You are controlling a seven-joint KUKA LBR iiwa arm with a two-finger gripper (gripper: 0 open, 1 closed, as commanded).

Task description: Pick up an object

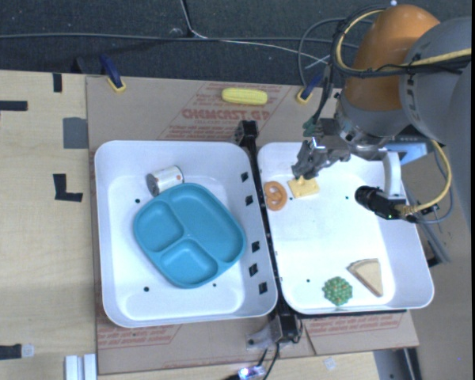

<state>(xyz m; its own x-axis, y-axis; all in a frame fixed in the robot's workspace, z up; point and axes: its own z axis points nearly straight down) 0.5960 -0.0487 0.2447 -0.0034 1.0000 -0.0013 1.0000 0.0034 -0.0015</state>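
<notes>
The grey tool [307, 167] hangs directly over the small pale yellow flat block [304, 188] in the right white bin [396, 291]; I cannot tell its grip state.

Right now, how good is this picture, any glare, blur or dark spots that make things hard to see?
In the camera view the light is even and soft, the white bins look bright but not washed out, the blue tray is fairly sharp, the whole picture is a bit grainy, and the gripper is a dark, blurry shape over the yellow piece, so its details are hard to read.
</notes>
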